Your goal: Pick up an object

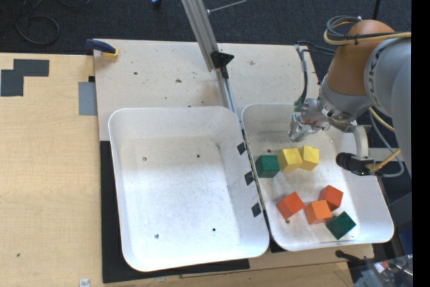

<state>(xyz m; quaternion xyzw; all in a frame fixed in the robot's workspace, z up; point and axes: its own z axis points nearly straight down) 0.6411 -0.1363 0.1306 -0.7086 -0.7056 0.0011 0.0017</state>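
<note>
Nothing is lifted yet: the claw, its opening impossible to tell, hovers just above the two yellow cubes in the right white bin.

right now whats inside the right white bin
Inside the right shallow white bin: two yellow cubes, two green cubes, three orange cubes. The tool hangs above its far end, hiding some floor there.

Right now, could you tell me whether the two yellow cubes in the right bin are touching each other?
Touching. The camera view shows the left yellow cube and the right yellow cube pressed side by side, with no gap between them.
</note>
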